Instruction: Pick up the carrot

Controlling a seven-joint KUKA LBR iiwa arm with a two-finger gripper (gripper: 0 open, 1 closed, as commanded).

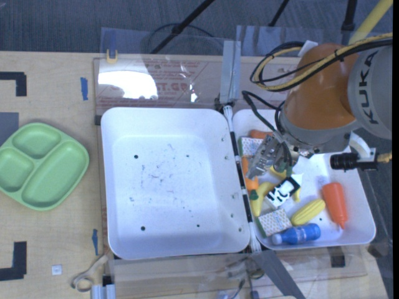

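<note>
Much of the right bin (pixel 365 226) is hidden under the grey arm (pixel 368 98) and its orange band (pixel 321 89), which cover the bin's far half, so whatever lies there cannot be made out. The gripper (pixel 269 157) hangs low over the left part of that bin, close to the divider between the two bins; its metal parts blur into the clutter beneath, and I cannot tell how far apart they stand or whether anything sits between them. The carrot (pixel 336 202) lies in the right bin's near right part, well apart from the gripper, its thick end pointing away from the camera and its tip toward the near rim. Just left of it lies a yellow corn cob (pixel 308 212), and below that a blue bottle (pixel 298 234) on its side along the near wall. A black-and-white card (pixel 282 192) lies beneath the gripper. The left bin (pixel 168 173) shows only faint scuffs, and a green divided plate (pixel 40 165) rests on the bench (pixel 50 242) at far left.
</note>
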